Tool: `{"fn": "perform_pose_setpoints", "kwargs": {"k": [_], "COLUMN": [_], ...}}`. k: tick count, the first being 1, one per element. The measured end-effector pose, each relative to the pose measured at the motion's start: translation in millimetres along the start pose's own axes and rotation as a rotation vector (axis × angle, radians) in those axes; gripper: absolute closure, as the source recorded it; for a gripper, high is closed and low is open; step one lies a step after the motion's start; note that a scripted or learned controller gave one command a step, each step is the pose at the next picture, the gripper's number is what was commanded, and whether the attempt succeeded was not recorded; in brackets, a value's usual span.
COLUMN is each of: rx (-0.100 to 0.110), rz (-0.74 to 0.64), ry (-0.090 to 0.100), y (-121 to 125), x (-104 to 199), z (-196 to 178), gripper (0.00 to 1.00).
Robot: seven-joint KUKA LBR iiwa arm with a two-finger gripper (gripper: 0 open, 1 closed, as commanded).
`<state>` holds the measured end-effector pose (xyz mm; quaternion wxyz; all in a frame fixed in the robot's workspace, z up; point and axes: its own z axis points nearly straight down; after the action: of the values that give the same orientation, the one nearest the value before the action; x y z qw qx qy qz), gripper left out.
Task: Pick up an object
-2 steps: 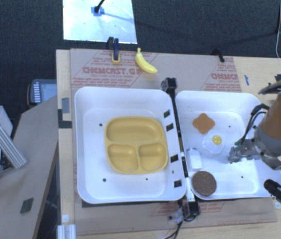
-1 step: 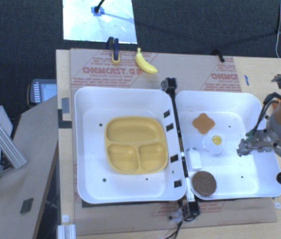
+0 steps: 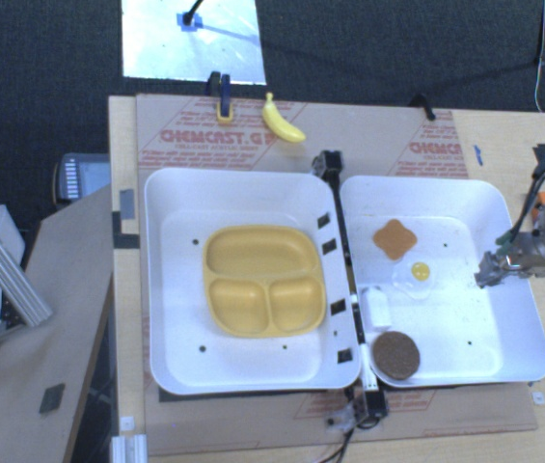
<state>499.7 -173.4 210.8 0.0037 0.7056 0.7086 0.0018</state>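
Bench: two shallow white bins side by side, the left bin (image 3: 171, 258) and the right bin (image 3: 465, 340), on a cardboard sheet.

Left bin: holds a yellow divided tray (image 3: 258, 278) lying flat near its middle, with one long compartment at 12 o'clock and two smaller ones at 6 o'clock.

Right bin, candidates: an orange cookie-shaped piece (image 3: 395, 238) toward 11 o'clock of the bin; a clear, pale piece with a yellow centre, probably a toy fried egg (image 3: 417, 275), just below it; a small white block (image 3: 377, 308) near the divider; a brown round disc (image 3: 396, 354) at the bin's 7 o'clock corner.

Outside the bins: a toy banana (image 3: 283, 123) on the cardboard beyond the left bin, at 12 o'clock.

Gripper: the gripper (image 3: 492, 268) sits at the right bin's 3 o'clock edge, reaching in from the right. Its tip is dark and small here, so whether it is parted or closed cannot be told; nothing is visible in it.

Key relation: every candidate lies at 9 o'clock from the gripper. The egg piece is nearest, almost level with the tip. The orange piece is toward 10 o'clock, the brown disc toward 8 o'clock and farther off.

Long axis: the round pieces have none worth aligning to; the white block runs roughly 12 to 6.

Judgement: the pick has not begun; a short move toward 9 o'clock and then down would be the likely approach.
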Motion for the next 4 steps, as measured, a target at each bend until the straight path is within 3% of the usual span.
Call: {"fn": "perform_pose_setpoints", "kwargs": {"k": [1,4], "rx": [0.003,0.006], "rz": [-0.006,-0.007], "ry": [0.004,0.006], "y": [13,38], "x": [54,228], "z": [-13,-6], "gripper": [1.00,1.00]}}
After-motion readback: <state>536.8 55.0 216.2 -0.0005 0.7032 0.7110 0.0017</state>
